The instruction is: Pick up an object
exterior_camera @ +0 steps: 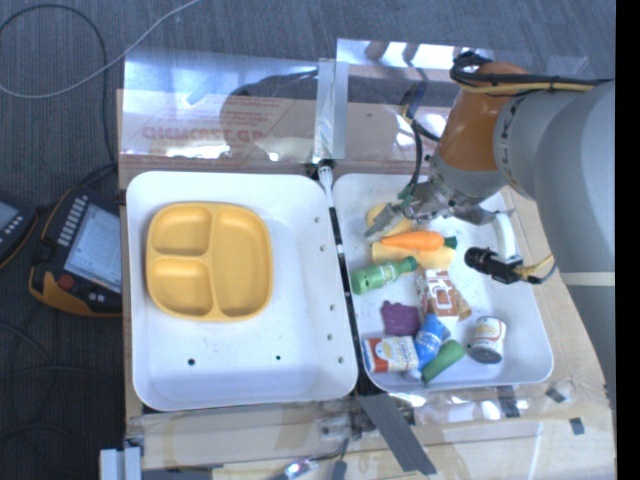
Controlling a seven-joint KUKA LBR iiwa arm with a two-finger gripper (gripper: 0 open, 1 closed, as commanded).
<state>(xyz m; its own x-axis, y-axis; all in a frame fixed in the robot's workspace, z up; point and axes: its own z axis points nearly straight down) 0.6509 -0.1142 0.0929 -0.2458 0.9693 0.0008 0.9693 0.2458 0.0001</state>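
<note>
A black and orange handheld control pendant [75, 253] lies on the dark carpet at far left. Next comes the left shallow white bin [240, 368], holding one yellow plastic plate [210, 260] with three compartments. The right shallow white bin [525, 353] holds a heap of small toys: one yellow banana [379, 214], one orange carrot [412, 240], one green bottle [381, 274], one purple lump [400, 318], one brown and white packet [440, 295], one red and white packet [392, 353], one blue bottle [432, 334], one green pepper-like piece [443, 361], and one small tin can [487, 339].

The grey arm's two-finger gripper [392, 223] is down at the back of this bin, its tip just over the banana and touching close above the carrot. Whether its fingers are apart or together cannot be told.
</note>
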